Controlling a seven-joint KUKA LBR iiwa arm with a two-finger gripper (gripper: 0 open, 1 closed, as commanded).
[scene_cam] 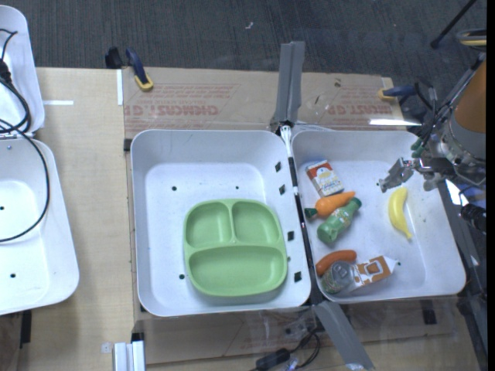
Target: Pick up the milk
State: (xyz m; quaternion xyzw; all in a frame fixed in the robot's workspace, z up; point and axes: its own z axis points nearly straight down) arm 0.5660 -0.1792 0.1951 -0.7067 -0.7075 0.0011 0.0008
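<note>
Two cartons lie in the right bin (433, 284). A small white carton with a red top (325, 178) rests near the bin's back left. A larger white and orange carton (363, 273) lies on its side at the front. I cannot tell which one is the milk. My gripper (410, 178) hangs over the right part of this bin, just above the top end of a yellow banana (398, 212). It is open with nothing between its fingers, and well to the right of both cartons.
An orange carrot (336, 203) and a green bottle (339, 222) lie between the two cartons. A second orange piece (334, 260) touches the front carton. The left bin (155, 207) holds a green divided plate (234, 247).
</note>
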